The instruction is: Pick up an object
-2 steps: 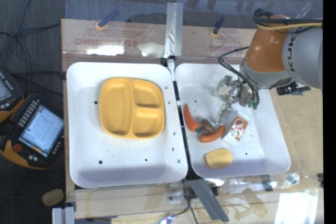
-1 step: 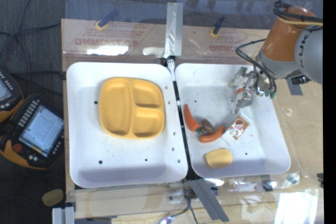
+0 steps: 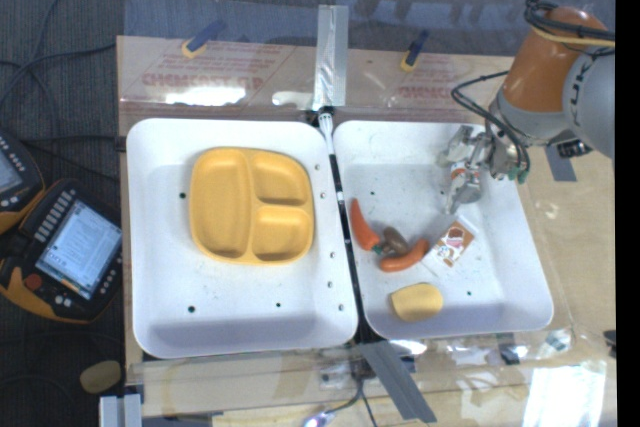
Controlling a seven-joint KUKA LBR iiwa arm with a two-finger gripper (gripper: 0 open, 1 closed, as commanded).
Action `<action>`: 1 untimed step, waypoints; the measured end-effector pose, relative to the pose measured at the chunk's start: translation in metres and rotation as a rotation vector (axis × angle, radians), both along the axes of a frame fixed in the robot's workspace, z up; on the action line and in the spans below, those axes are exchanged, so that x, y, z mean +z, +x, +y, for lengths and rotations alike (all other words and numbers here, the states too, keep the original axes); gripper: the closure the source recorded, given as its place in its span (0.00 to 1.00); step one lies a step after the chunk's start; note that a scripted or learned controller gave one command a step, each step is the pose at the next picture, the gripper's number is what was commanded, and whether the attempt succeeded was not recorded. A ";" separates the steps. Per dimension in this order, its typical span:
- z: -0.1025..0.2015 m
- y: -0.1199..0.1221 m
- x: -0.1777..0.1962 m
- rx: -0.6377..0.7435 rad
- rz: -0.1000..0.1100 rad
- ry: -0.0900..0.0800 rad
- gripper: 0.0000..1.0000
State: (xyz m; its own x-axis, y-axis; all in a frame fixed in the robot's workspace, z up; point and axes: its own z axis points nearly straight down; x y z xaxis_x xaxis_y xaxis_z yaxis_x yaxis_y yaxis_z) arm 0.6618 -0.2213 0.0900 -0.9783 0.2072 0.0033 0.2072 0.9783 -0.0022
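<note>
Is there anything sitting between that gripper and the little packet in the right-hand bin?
Nothing visible does. The gripper hangs over the right bin, and bare white floor lies between it and the small packet just below. The carrot and sausage lie off to the packet's left.

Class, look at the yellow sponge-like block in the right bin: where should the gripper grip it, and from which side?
Likely across the yellow block's short sides, descending from above. It lies flat and apart from the sausages, and the bin's near wall blocks a side approach.
</note>
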 end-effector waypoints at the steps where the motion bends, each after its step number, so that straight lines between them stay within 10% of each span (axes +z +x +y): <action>1: -0.001 -0.001 0.005 -0.013 -0.006 -0.003 0.00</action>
